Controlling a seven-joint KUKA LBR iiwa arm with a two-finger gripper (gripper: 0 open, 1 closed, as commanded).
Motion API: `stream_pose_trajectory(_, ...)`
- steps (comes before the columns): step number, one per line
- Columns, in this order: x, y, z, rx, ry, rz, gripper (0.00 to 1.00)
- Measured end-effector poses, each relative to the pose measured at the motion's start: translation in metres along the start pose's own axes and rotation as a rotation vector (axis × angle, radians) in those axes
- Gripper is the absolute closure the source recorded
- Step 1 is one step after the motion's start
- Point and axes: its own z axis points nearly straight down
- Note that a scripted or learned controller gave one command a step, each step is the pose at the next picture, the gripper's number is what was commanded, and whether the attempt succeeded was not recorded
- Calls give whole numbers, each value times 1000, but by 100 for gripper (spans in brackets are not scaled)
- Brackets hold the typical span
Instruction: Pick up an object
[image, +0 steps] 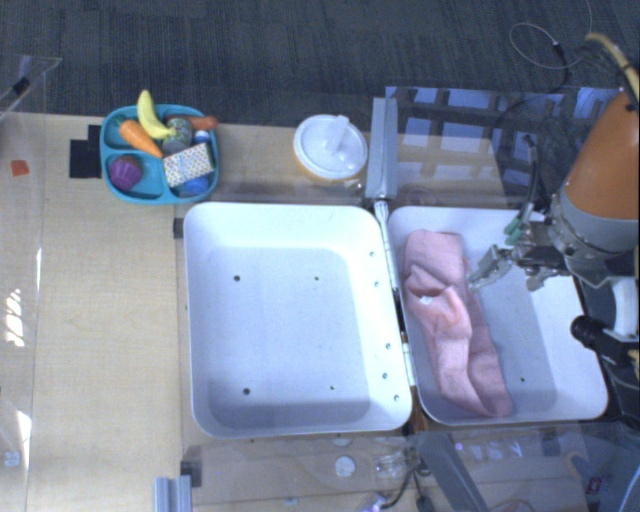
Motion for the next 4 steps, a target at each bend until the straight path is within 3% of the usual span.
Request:
stream_pose_trajectory(1, -20, -5, 124, 1, 0, -81, 0)
stream_pose_trajectory(2, -14, 32, 172, -17, -3, -76, 0)
stream_pose_trajectory(3, -45, 56, 173, -18, -3, -66, 0)
stream_pose_trajectory(4, 0, 83, 173, -17, -2, -71, 0)
